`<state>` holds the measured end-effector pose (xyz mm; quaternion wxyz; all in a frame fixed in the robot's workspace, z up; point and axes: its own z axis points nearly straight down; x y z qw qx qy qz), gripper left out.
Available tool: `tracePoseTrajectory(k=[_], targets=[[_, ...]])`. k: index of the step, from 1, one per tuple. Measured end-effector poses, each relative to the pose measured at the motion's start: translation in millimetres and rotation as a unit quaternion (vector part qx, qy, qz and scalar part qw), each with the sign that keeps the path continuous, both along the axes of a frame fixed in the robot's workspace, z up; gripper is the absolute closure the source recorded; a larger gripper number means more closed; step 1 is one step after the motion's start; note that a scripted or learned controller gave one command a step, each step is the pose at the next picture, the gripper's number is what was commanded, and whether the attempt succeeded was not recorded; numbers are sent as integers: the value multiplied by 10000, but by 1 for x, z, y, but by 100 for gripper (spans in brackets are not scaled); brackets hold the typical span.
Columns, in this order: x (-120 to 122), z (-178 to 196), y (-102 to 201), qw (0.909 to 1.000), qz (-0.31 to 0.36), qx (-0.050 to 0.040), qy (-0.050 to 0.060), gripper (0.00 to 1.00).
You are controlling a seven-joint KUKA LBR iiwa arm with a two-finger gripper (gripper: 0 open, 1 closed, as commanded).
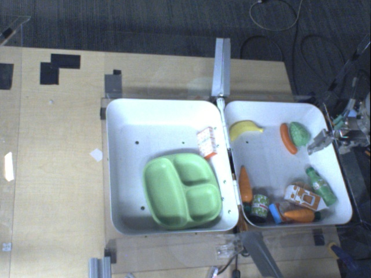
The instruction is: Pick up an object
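Objects for picking lie loose in the right bin [342, 181], lower right of the frame: a yellow banana [246, 130] near the upper left corner, an orange-and-green piece [294, 136], a green bottle [320, 185], a carrot [245, 185], a small can [259, 204] and a printed carton [303, 197] crowded along the near wall, seemingly tumbled there at random. The left bin [124, 155], centre frame, carries a green divided tray [181, 190] and a small packet [206, 141] against the dividing wall. The hand [339, 133] sits at the right bin's right rim, holding nothing visible; how far open it is cannot be told.
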<state>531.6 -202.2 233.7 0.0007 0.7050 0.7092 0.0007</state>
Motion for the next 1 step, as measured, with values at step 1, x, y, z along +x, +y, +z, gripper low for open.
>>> tracePoseTrajectory(k=[1], targets=[[10,-137,-4,9950,1001,-6,-15,0]])
